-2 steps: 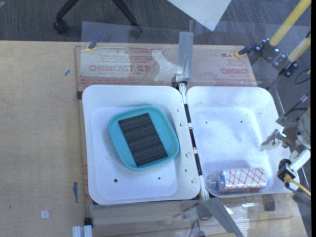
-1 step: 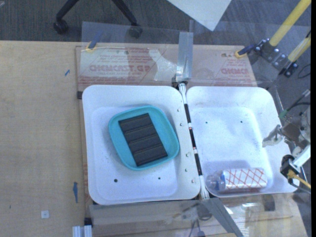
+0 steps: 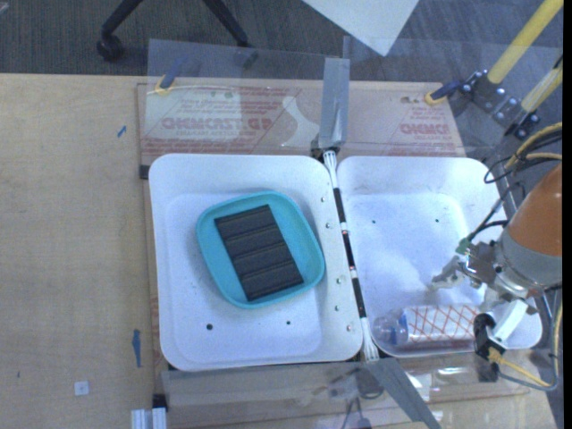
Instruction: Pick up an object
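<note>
You are looking down on a pale wooden tabletop that carries two shallow white bins side by side. In the left white bin a turquoise square plastic plate with rounded corners lies flat near the middle, and a dark grey ribbed rectangular block rests on it, turned slightly off square to the bin walls.

In the right white bin a clear plastic bottle with a red-and-white criss-cross label lies on its side along the near wall, its cap end pointing toward the divider between the bins.

Your grey arm with the orange band comes in from the right and hangs over the right-hand part of that bin. The gripper sits just beside the bottle's far end, close above it. Whether its parts are spread or closed you cannot tell from here, and nothing shows the bottle being held. Cables loop around the wrist.
</note>
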### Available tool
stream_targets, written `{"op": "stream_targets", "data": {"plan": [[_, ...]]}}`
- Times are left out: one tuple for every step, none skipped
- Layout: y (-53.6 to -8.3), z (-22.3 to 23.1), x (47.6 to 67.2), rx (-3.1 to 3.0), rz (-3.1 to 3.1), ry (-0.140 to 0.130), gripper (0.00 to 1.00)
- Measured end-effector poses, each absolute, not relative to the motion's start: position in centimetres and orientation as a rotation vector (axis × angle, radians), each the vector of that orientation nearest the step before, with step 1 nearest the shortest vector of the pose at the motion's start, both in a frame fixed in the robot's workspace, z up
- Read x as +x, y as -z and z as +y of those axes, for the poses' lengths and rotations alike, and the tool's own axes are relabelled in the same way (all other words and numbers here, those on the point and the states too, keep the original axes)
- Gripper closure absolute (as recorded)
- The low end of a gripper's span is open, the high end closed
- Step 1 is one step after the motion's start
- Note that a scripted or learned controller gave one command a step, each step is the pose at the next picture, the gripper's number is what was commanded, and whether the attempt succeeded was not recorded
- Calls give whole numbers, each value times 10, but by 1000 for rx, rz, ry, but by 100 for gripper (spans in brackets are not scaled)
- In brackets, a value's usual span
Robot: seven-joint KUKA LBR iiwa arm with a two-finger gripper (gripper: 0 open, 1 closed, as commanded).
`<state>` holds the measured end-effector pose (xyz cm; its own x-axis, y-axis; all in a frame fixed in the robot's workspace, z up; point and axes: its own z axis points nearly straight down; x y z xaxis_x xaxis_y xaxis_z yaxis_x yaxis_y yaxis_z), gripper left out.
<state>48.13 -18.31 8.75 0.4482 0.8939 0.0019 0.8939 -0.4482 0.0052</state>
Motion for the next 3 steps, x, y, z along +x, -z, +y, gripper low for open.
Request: {"op": "stream_targets", "data": {"plan": [[-98,-184,482,2670,1644,-9,100],[-98,-184,482,2670,1644,-9,0],[-89,-102,482,2568,1804,-9,0]]}}
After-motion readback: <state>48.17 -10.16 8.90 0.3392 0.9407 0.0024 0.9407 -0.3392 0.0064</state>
